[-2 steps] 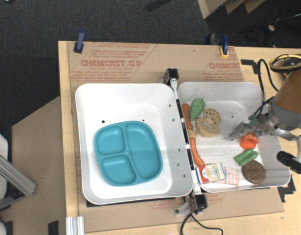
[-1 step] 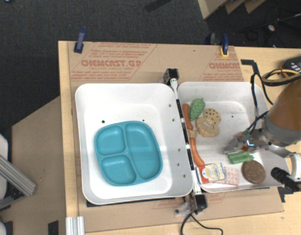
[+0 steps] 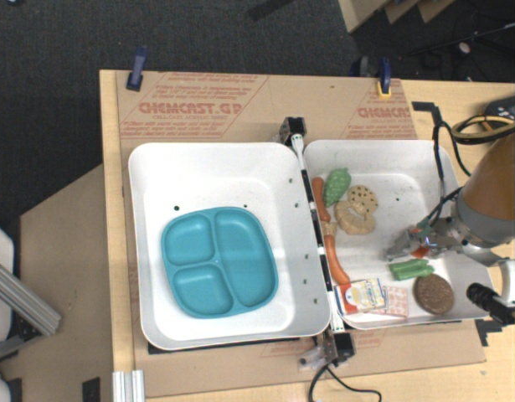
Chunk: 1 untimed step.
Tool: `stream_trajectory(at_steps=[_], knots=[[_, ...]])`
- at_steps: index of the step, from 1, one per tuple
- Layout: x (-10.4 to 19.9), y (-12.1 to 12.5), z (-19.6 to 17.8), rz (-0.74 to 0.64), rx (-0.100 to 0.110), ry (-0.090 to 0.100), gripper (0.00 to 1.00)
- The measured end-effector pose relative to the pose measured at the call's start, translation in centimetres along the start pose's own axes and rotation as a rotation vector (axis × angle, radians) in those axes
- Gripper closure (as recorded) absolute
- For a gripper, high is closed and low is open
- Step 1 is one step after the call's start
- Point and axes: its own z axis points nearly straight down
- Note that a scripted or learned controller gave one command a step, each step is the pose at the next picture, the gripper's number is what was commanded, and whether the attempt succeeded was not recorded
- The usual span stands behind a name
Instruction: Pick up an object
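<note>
**Green piece lies just at six o'clock of the gripper**

Your gripper (image 3: 418,243) hangs in the right bin (image 3: 383,153), low on its right side. I cannot tell whether it is spread or closed. The nearest target, a small green bar-shaped piece (image 3: 410,268), sits just below it at six o'clock, long axis running nine to three. The brown round disc (image 3: 433,293) lies at five o'clock.

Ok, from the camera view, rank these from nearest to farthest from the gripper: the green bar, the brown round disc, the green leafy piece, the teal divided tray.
Measured from the gripper, in the right bin:
1. Green bar, just below it.
2. Brown round disc, bottom right corner of the same bin.
3. Green leafy piece, top left of that bin.
4. Teal divided tray, over in the left bin.
</note>
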Motion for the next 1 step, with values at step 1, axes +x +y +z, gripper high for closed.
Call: stream_trajectory(at_steps=[1], knots=[[0.4, -2.83, 0.0, 0.001, 0.005, 0.003, 0.0]])
